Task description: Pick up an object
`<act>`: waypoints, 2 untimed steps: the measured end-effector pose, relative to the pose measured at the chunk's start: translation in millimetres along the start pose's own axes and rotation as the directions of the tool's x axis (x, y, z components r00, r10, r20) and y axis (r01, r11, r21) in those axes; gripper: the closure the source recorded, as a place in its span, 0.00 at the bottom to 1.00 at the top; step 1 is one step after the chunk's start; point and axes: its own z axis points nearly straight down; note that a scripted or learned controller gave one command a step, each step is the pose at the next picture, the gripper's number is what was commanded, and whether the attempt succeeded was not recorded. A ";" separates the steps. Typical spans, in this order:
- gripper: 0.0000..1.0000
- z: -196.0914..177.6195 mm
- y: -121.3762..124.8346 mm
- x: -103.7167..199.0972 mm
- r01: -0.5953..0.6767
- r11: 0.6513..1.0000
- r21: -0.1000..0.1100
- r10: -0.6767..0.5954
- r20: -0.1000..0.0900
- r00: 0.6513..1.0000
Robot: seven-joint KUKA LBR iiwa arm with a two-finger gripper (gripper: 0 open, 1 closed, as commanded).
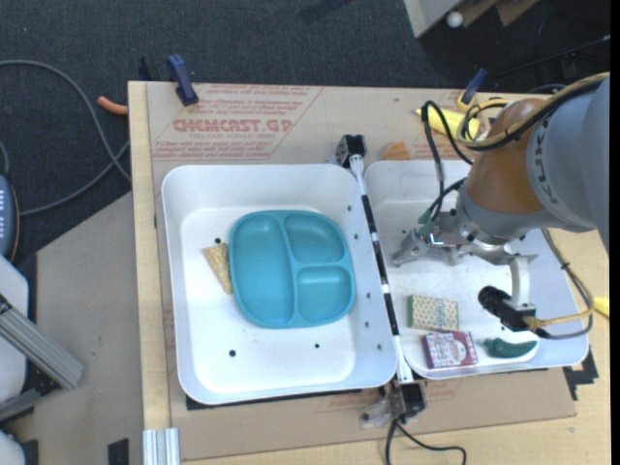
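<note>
Here, jaws point(431, 243) of unclear state above right bin point(407, 187), patterned packet point(433, 311) just below.

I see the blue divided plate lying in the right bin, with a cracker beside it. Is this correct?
Not quite. The camera view shows the blue divided plate lying in the left bin, not the right one. The cracker is indeed beside it, at the plate's left edge.
</note>
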 end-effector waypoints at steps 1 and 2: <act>0.00 0.3 -66.6 -6.5 -0.002 1.000 0.001 0.002 0.000 1.000; 1.00 -9.8 -65.5 -6.1 -0.002 1.000 -0.003 0.002 0.000 1.000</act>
